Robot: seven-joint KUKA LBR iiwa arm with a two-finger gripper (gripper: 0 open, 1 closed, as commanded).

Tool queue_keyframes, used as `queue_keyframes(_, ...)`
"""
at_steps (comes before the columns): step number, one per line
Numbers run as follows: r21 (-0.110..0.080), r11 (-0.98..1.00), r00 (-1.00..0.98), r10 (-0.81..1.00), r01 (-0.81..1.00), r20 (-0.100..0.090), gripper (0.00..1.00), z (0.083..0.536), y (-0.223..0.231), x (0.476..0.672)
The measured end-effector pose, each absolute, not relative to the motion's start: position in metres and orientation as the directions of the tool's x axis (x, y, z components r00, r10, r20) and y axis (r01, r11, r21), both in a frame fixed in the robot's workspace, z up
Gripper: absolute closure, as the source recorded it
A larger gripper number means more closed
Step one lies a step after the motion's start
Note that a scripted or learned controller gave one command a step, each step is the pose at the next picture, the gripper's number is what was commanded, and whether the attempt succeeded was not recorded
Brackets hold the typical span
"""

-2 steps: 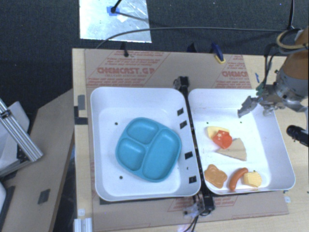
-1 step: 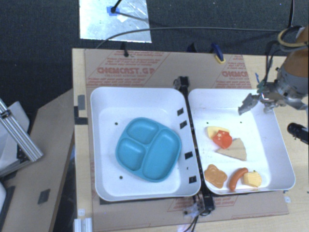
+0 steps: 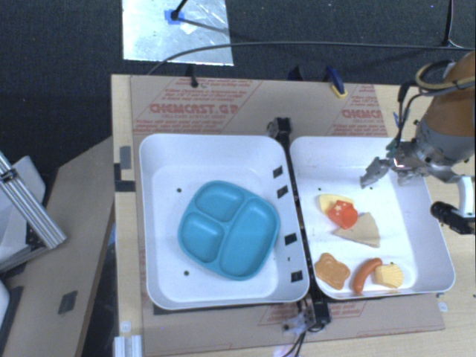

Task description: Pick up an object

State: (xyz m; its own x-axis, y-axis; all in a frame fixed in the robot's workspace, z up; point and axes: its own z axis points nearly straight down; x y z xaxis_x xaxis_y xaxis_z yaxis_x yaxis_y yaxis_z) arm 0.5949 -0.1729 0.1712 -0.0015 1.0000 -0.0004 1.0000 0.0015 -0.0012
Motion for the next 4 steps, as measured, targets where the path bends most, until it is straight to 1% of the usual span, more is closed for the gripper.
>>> queue_keyframes(1, -0.002, 0.001, -0.001, 1.0, 1.0, 0.0, 0.0, 0.129, -0.174, 0.593)
queue_keyframes(2, 0.005, 0.0, 0.0, 1.0, 1.0, -0.001, 0.0, 0.085, -0.175, 0.595)
queue_keyframes(3, 0.009, 0.002, -0.002, 1.0, 1.0, -0.002, 1.0, 0.098, -0.175, 0.596)
queue_keyframes(4, 0.006, 0.005, -0.005, 1.0, 1.0, -0.001, 1.0, 0.143, -0.169, 0.595)
